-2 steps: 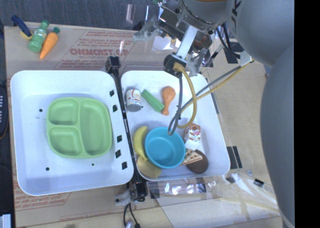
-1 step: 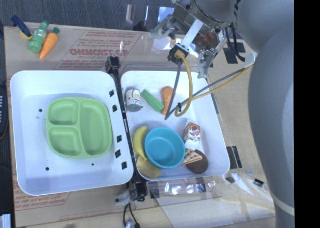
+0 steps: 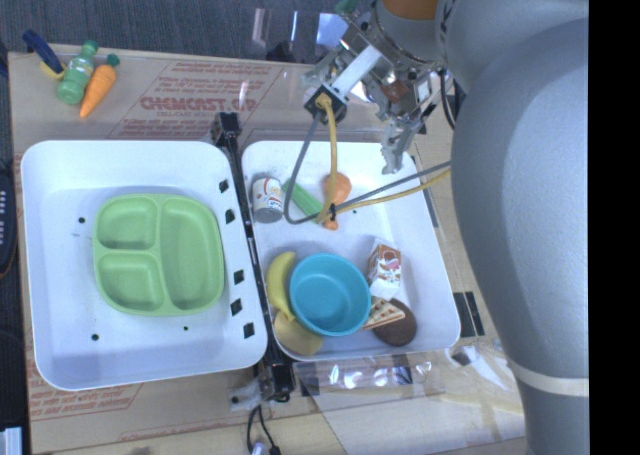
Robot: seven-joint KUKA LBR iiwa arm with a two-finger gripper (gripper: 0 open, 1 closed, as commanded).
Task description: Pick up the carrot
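A robot gripper (image 3: 392, 148) hovers just above and right of the carrot (image 3: 336, 193) in the right bin (image 3: 432, 243), its fingers' spacing unclear from here. The approach looks underway; a descent onto the carrot likely comes next. Below the carrot sits a blue bowl (image 3: 328, 293); left, a can (image 3: 266, 197). Cardboard lines the bench beneath.
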